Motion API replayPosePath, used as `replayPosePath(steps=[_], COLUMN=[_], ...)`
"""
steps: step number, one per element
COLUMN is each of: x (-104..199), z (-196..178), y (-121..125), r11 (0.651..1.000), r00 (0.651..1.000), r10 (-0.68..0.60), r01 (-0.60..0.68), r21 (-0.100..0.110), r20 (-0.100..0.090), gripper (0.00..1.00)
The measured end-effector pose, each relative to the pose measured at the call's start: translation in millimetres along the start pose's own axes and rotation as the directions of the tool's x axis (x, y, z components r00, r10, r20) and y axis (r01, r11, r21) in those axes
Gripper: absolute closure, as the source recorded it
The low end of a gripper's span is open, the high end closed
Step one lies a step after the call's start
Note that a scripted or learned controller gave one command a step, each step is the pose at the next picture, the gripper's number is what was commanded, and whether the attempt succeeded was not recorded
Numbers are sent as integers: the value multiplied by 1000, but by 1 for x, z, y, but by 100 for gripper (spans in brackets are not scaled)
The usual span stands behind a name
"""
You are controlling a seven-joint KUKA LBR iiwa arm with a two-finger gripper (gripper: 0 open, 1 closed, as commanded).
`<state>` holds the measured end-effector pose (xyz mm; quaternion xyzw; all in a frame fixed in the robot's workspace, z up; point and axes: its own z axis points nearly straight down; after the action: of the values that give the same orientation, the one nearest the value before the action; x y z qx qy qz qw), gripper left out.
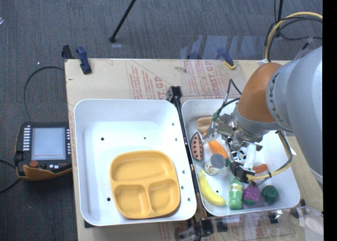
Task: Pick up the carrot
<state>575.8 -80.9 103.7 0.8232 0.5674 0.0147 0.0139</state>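
While you're lining this one up, here's the layout going left to right. The left shallow white plastic bin [87,129] holds a yellow three-compartment plastic tray [145,183], which has nothing to do with your job. In the right shallow white plastic bin [287,195], a red watermelon slice toy [197,146] sits near the left wall, with a curved yellow toy banana [209,190] below it. Then there's a small grey-topped cup-like thing [215,163], and right above it your target: the small orange toy carrot [218,148], lying tilted toward the upper left. It's close under the arm's two-finger gripper [239,156]. Further right you've got a green blocky toy [235,195], a purple grape bunch toy [251,194] and a dark green round veggie toy [270,193].

About the claw: honestly I can't tell how far open it is or whether it's got anything, because the wrist and cables cover it.

On handling, my guess is that the carrot is hollow plastic, so it'll be very light, stiff, smooth and a bit slippery, not fragile. It tapers, so I'd take it across the thicker middle, jaws square to its long axis. If you pinch near the narrow tip it'll probably squirt out. Watch the cup just beside it, since there's not much room for a finger on that side.
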Motion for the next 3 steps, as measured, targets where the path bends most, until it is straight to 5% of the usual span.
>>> replayPosePath(steps=[1, 2, 3], x=[-1, -29, -54], z=[-9, 16, -38], y=[-1, -53, -69], r11=[1000, 988, 951], r00=[1000, 989, 952], r10=[4, -148, 304], r01=[-4, 148, -305], r21=[14, 51, 45], r20=[-3, 0, 21], gripper=[100, 100, 100])
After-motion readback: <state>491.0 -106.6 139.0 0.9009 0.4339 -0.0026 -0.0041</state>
